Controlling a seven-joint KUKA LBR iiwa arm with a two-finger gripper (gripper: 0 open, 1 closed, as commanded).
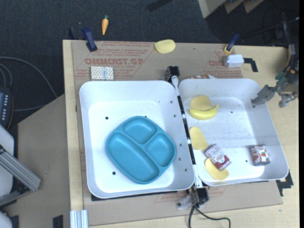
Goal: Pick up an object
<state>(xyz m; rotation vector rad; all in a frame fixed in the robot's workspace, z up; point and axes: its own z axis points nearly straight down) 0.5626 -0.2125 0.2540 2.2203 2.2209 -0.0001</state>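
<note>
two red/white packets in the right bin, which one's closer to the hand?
The red and white packet near the bin's right wall. The hand sits at the right bin's upper right rim; the other packet lies further left, overlapping a yellow piece.

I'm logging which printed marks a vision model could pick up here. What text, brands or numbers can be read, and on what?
"CHEMCAST GP" in red, on the brown sheet under the bins; a fainter repeat on its right half is too blurred to read.
Small red and white packets in the right bin: print too small to read.
Patterned packet above the left bin: nothing legible.
</note>
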